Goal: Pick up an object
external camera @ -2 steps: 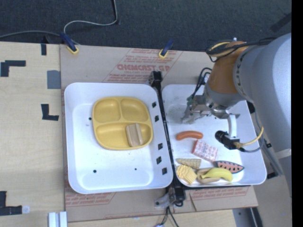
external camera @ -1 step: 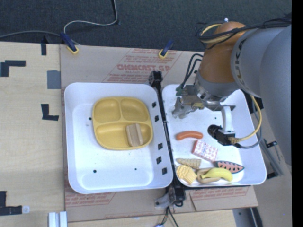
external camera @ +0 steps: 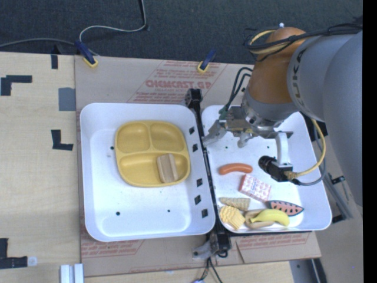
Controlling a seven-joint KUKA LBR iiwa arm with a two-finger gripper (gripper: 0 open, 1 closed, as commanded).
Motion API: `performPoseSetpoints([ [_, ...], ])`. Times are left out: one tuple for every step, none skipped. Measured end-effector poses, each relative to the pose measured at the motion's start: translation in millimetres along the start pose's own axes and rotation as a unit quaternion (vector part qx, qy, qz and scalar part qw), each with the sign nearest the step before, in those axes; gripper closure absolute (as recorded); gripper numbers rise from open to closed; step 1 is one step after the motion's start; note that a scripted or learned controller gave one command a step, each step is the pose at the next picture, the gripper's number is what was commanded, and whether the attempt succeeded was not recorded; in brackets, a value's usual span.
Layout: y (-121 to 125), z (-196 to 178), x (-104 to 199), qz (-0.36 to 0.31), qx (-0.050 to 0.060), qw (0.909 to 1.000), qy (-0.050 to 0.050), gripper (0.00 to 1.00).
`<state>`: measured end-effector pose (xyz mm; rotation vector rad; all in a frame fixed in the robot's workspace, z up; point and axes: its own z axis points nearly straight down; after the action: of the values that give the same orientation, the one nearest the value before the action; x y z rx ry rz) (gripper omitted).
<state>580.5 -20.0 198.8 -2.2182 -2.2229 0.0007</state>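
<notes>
The sausage (external camera: 235,169) lies in the right bin (external camera: 315,214), near its middle, apart from the other toys. It looks light, stiff and smooth, so it may slip; the best hold seems across its short middle. The tool (external camera: 240,130) hangs at 12 o'clock from it; I cannot tell its state. At 5 o'clock lie a cracker (external camera: 255,187), banana (external camera: 270,218) and melon slice (external camera: 285,206).
</notes>
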Motion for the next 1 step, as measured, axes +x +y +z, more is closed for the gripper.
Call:
performPoseSetpoints([
  [-58.3,15.2,-5.1,0.0,0.001,1.0,0.0,0.0],
])
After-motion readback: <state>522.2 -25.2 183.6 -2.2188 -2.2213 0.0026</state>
